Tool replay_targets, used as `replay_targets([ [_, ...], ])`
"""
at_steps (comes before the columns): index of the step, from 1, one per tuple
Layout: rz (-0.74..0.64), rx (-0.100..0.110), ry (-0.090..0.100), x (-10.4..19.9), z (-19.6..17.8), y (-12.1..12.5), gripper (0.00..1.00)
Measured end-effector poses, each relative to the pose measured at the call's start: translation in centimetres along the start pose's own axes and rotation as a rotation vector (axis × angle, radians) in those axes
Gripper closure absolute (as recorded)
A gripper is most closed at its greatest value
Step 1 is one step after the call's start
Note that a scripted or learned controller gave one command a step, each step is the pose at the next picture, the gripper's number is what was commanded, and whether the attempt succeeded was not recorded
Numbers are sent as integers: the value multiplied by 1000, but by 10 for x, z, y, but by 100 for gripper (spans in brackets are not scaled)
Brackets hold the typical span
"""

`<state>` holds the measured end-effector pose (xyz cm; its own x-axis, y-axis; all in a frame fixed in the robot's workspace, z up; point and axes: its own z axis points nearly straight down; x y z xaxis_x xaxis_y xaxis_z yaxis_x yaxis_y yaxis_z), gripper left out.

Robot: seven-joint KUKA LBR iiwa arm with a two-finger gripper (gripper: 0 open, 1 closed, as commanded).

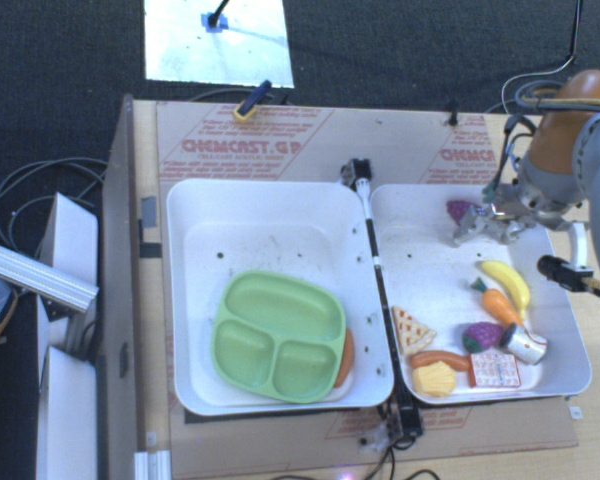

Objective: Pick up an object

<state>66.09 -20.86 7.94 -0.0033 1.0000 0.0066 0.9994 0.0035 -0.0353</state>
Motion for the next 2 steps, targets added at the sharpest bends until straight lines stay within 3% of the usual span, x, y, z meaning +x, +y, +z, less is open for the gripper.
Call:
replay_targets([
  [1, 0, 1, -5, 63, -1, 0, 0],
  [2, 3, -36, -9, 17, -3, -66, 0],
])
